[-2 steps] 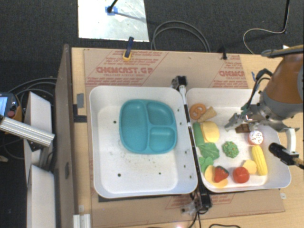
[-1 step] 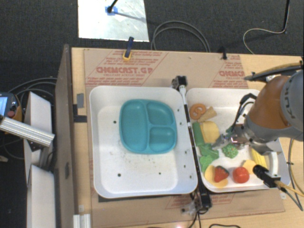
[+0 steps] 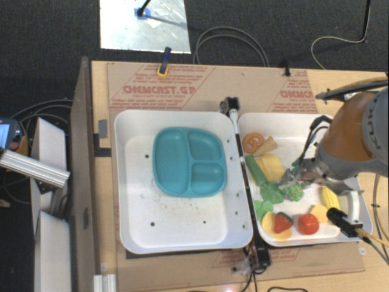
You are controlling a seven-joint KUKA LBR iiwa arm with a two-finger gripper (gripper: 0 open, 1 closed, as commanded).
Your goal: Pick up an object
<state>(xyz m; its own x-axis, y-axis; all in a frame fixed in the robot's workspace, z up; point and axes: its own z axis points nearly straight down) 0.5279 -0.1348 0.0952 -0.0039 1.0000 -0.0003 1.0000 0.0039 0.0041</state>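
The bench carries 2 white bins side by side. The left bin point(image 3: 137, 224) holds 1 teal plate point(image 3: 188, 162) with 3 compartments, lying flat near the bin's middle, a little toward its far edge.

The right bin point(image 3: 304, 119) holds the toy foods. A pretzel point(image 3: 252, 142) lies near the bin's far left corner, with a yellow block point(image 3: 272, 165) just beside it toward the middle. A green pod point(image 3: 256, 170) runs along the left edge, touching the block. A green leaf point(image 3: 270, 193) lies next to the pod's near end. 2 red pieces sit by the near edge: a strawberry point(image 3: 282, 222) on a yellow slice, and a tomato point(image 3: 308, 224) just to its right. A corn cob point(image 3: 330, 197) lies toward the right edge.

The arm point(image 3: 352, 135) reaches in over the bin's right edge. The gripper point(image 3: 296, 176) is low over the bin's middle, just beside the yellow block and right above the broccoli point(image 3: 295, 193), which sits between the leaf and the corn. Whether the claw is apart or together cannot be told from this slant, nor whether it touches the broccoli.
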